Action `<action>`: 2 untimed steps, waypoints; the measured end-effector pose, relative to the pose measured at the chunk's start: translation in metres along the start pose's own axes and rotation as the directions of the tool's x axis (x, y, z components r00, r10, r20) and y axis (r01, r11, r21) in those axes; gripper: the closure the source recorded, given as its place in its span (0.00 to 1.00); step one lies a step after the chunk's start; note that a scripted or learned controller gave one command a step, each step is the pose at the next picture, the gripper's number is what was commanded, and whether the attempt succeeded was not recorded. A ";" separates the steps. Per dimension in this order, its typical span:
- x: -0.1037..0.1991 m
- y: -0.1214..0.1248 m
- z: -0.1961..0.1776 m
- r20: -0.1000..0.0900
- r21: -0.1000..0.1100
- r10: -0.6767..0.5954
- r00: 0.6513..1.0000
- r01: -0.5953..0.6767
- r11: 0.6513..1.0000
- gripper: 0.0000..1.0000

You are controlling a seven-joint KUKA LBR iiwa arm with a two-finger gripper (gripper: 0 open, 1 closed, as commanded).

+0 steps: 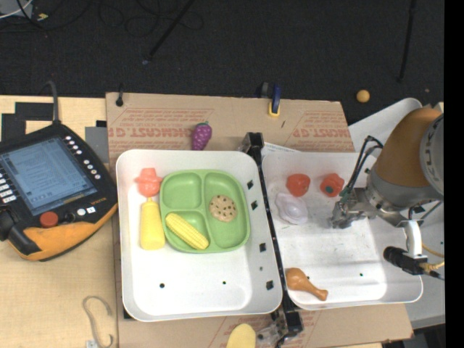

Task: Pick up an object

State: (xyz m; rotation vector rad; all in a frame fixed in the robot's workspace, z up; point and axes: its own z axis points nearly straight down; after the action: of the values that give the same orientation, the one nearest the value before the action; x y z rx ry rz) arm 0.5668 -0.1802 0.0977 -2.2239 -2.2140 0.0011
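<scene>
Red object (331, 185): partly behind cable | gripper (342, 218): fingers' spread unreadable, blurred

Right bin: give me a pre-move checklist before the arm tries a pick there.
1. Targets present in the right bin: ok. Red toy, red and teal toy, clear lump, toy drumstick.
2. Gripper inside the bin: ok, low over its right-centre floor.
3. Object between the jaws: cannot tell.
4. Nearest target separated from others: ok, the red and teal toy stands apart from the red toy.
5. Drumstick reachable: not ok, it lies against the bin's front rim.
6. Clear lump's outline readable: not ok, it blends into the white floor.
</scene>
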 end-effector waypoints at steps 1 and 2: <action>-0.011 0.005 -0.052 0.003 -0.005 0.003 1.000 -0.003 1.000 1.00; -0.008 0.002 -0.114 0.002 -0.005 -0.004 1.000 0.004 1.000 1.00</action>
State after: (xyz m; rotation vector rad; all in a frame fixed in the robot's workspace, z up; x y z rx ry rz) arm 0.5695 -0.1881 0.2115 -2.2236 -2.2219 -0.0020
